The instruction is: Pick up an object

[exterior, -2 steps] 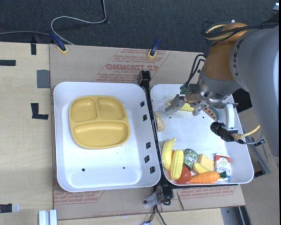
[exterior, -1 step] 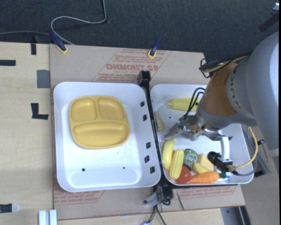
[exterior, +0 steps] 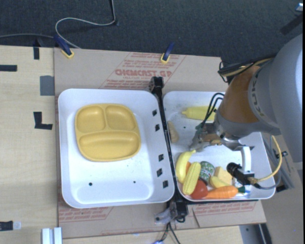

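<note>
The plate point(exterior: 108, 131) is yellow, both bins point(exterior: 71, 151) are white, the carrot point(exterior: 223, 191) is orange, the banana point(exterior: 183, 165) is yellow.

I see even, fairly bright overhead light, a soft picture, and mild glare off the white bins point(exterior: 71, 136) mid-frame.

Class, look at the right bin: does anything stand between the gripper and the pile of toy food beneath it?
Nothing visible does. The gripper hangs just above the banana and the corn cob at the pile's left side, with bare bin floor around it.
</note>
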Available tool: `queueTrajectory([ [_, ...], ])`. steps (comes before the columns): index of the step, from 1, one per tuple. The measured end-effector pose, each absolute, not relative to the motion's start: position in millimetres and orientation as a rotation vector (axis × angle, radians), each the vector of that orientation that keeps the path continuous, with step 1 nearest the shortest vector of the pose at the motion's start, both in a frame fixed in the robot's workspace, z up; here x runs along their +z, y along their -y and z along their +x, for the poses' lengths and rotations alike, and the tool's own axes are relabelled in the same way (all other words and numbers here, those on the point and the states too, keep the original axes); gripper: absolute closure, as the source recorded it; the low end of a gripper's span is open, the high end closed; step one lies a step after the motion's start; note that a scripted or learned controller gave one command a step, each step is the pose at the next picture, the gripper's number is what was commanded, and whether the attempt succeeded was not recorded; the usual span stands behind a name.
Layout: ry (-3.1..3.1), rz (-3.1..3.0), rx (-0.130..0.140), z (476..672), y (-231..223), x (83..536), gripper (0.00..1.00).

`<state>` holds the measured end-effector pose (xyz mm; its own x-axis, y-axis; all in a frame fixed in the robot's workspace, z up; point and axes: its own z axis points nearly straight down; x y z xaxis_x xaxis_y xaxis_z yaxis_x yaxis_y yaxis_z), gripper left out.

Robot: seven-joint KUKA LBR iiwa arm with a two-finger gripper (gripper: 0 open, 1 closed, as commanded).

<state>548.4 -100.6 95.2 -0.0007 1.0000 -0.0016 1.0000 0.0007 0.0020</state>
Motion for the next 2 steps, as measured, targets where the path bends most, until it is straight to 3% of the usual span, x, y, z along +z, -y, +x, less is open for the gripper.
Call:
queueTrajectory([
  [1,-2.22,2.219,0.0,548.4,100.6,95.1,0.0],
  [2,-2.222,2.219,0.0,548.3,99.8,104.3,1.0],
])
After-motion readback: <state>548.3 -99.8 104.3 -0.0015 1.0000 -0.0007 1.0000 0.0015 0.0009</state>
